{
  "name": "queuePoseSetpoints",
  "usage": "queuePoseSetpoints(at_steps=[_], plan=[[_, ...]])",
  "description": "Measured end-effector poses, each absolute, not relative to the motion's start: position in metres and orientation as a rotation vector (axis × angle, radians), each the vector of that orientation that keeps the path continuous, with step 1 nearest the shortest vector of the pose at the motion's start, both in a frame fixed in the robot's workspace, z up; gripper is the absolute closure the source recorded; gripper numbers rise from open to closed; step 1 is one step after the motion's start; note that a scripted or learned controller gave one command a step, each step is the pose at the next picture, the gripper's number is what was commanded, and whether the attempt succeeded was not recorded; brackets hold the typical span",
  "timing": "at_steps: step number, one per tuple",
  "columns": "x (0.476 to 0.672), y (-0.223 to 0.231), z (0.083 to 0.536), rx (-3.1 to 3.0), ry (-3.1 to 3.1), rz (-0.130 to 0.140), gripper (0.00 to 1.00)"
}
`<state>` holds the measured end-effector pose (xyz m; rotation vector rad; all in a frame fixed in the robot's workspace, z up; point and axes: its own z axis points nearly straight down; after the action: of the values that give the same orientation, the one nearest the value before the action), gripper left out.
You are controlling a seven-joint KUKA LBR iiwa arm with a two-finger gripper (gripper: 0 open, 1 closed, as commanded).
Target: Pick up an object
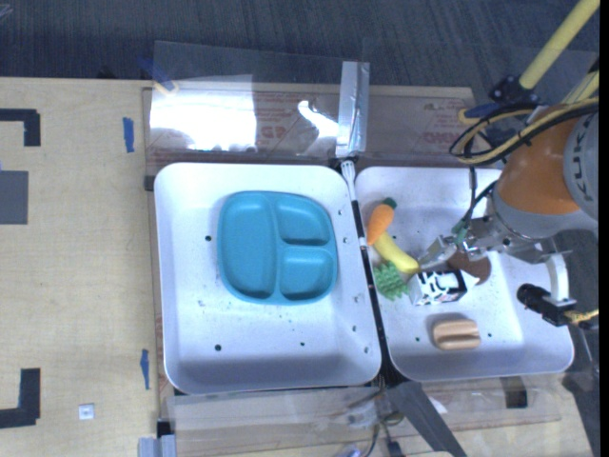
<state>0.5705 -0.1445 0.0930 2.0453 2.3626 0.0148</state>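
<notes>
The right bin holds several toy items. An orange carrot lies at its left side, with a yellow banana just below it and a green leafy piece under that. A black-and-white object sits in the middle, and a tan hot dog bun lies nearer the front. My gripper reaches in from the right and hovers low just above the black-and-white object, right of the banana. A brown piece shows beside the gripper.
The left bin carries a blue divided plate. A ridge between the bins runs close to the carrot and banana. Cables and a yellow pole crowd the upper right. Clear plastic sheet lies behind the bins.
</notes>
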Motion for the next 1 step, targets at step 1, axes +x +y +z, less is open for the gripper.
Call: queuePoseSetpoints(at_steps=[1], plan=[[0.5722, -0.1477, 0.1051, 2.046, 2.351, 0.018, 1.0]])
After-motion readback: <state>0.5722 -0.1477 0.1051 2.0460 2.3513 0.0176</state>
